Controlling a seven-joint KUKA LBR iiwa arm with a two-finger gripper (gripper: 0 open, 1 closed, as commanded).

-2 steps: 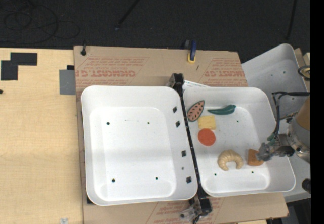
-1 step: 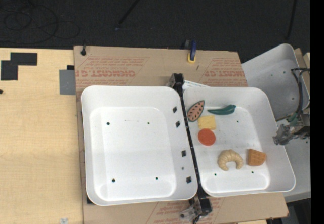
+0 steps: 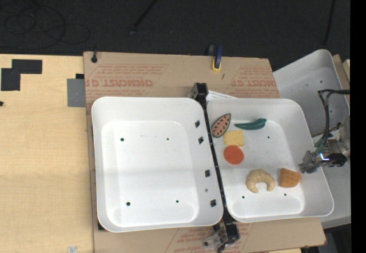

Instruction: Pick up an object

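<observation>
Your croissant (image 3: 260, 180) sits low in the right bin (image 3: 316, 203) | bread chunk (image 3: 289, 177) just right of croissant | gripper (image 3: 313, 160) farther right, at the rim | you can't tell its grip.

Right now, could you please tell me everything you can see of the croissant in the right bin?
The croissant is a pale tan, crescent-shaped toy pastry, plastic by its look, lying flat on the floor of the right bin with both tips pointing toward the near edge. It sits just below the red disc and left of the orange-brown piece, apart from both. Nothing touches it but the bin floor.
</observation>
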